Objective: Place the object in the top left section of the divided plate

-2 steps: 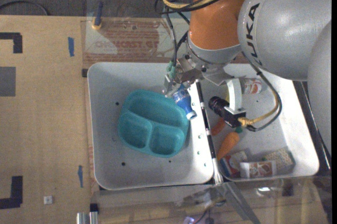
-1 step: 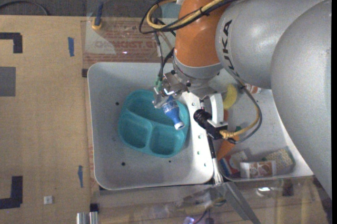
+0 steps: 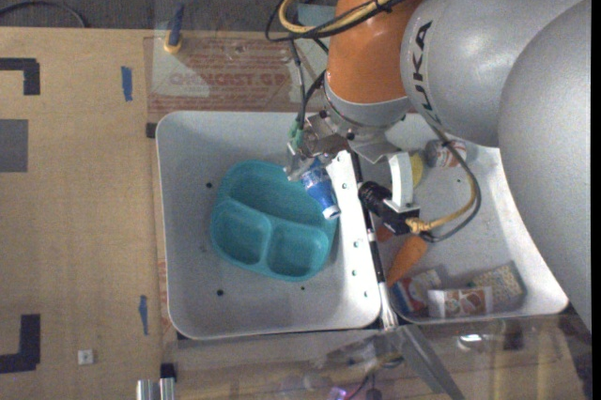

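**Over the plate's right rim with a blue can**

I reach in from the right, my grey arm bent low over the bins, the orange band [image 3: 371,32] above my wrist. My gripper [image 3: 315,165] hangs at the wall between the two bins, just over the right rim of the teal divided plate [image 3: 268,224] in the left bin [image 3: 188,201]. A small blue can [image 3: 320,192] with a white band sits tilted just below my fingers; whether they clamp it I cannot tell. On my arm I read "KUKA" [image 3: 420,69]. The clear sheet [image 3: 221,74] above the bins carries faint letters I cannot read.
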`<state>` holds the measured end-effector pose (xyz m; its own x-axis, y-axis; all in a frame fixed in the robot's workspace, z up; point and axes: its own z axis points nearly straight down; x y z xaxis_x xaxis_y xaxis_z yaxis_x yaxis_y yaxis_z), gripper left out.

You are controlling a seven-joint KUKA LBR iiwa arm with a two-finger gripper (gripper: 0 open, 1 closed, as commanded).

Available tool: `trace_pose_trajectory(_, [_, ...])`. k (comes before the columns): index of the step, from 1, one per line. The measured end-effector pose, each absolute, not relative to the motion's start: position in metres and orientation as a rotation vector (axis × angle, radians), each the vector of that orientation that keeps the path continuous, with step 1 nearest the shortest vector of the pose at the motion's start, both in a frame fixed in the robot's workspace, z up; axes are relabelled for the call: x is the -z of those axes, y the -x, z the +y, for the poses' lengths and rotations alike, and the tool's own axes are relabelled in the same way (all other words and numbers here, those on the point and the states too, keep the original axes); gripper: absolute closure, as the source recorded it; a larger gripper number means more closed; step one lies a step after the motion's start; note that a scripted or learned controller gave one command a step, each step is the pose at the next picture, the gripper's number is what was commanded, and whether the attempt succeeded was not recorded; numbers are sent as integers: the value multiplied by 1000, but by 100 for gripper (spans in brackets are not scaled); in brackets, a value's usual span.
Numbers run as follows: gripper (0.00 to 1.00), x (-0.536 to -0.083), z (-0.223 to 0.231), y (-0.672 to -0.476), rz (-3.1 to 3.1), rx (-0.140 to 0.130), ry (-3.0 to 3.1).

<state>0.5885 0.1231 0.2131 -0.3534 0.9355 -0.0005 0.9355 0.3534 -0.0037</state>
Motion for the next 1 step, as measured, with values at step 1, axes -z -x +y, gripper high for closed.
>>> trace_pose_trajectory(1, [100,-125,117,-561,-2608,4,1755])
